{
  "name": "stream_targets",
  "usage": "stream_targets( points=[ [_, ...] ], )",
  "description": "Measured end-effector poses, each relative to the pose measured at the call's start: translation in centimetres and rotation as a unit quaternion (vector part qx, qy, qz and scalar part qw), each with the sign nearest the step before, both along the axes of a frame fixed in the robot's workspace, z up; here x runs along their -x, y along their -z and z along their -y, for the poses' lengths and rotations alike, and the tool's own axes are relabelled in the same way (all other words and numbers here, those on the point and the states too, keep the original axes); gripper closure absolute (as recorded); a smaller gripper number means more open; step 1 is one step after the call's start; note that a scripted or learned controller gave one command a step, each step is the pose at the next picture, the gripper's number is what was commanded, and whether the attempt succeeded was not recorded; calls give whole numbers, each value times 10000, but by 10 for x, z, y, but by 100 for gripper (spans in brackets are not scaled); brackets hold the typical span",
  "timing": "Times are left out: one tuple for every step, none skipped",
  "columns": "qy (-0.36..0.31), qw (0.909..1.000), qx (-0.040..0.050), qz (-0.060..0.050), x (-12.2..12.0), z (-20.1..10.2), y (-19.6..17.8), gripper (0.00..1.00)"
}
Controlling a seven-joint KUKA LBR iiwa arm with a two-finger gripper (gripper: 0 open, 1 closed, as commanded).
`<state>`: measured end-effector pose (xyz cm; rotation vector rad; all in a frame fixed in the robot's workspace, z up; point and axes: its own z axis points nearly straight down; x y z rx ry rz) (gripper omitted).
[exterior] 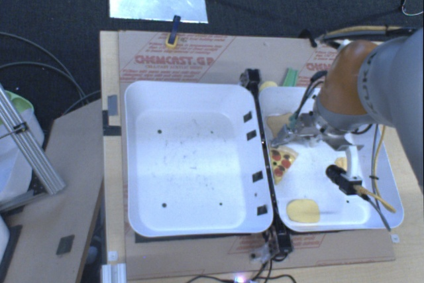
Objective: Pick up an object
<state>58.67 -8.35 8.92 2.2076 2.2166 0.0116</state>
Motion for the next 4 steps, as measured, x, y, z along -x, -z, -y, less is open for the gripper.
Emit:
stream_targets(
  points=[
    [4,10000,-26,15,-2,-1,-13,100],
    [-53,10000,-44,-25,8,-102,-101,100],
    [-20,10000,-32,30,-1,-115,-250,100],
    [-34,10000,-33,-87,29,-185,-194,100]
  ],
)
